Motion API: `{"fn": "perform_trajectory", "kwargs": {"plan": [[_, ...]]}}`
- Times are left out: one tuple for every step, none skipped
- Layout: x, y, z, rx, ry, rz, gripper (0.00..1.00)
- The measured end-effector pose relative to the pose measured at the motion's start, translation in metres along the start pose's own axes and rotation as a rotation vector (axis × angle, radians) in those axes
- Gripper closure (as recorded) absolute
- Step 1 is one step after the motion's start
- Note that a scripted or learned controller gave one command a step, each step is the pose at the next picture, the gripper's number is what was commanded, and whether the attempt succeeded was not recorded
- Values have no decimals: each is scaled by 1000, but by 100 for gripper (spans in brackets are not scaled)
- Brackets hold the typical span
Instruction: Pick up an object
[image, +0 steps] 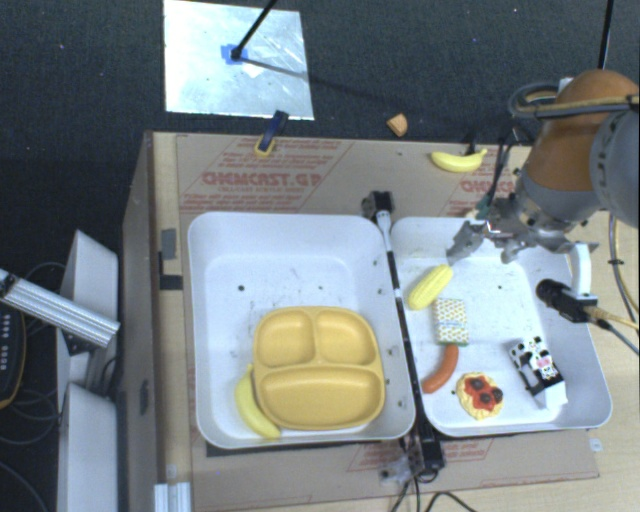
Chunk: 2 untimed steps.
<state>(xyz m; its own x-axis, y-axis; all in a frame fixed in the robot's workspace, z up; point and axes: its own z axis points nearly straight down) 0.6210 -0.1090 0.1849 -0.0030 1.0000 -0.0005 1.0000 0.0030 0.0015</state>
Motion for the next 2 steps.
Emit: {"fn": "perform_trajectory", "kwargs": {"plan": [[26,3,90,2,1,-1,0],[26,5,78,-3,1,-2,100]]}}
